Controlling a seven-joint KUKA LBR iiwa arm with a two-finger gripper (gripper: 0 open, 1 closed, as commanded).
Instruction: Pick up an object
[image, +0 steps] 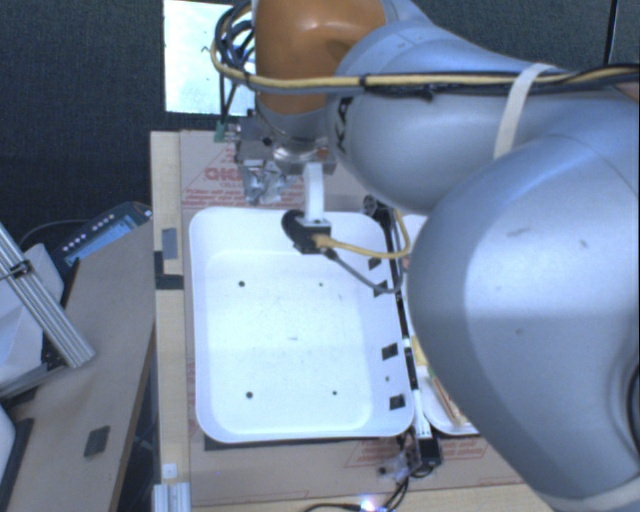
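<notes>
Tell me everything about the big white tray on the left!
The white tray is a shallow bin with rounded corners and a low raised rim, and it looks like smooth plastic. A few small dark dots mark its flat floor. It lies flat on brown cardboard, beside a second bin. The arm's gripper hangs by its far edge.

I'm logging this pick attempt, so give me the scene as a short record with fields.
arm: grey, orange band, reaching in from the right
gripper: above the far rim of the left bin
left bin: white and shallow, with small dark specks on the floor
right bin: mostly covered by the arm
object in gripper: cannot tell
cable: yellow, running over the left bin's far right corner
</notes>
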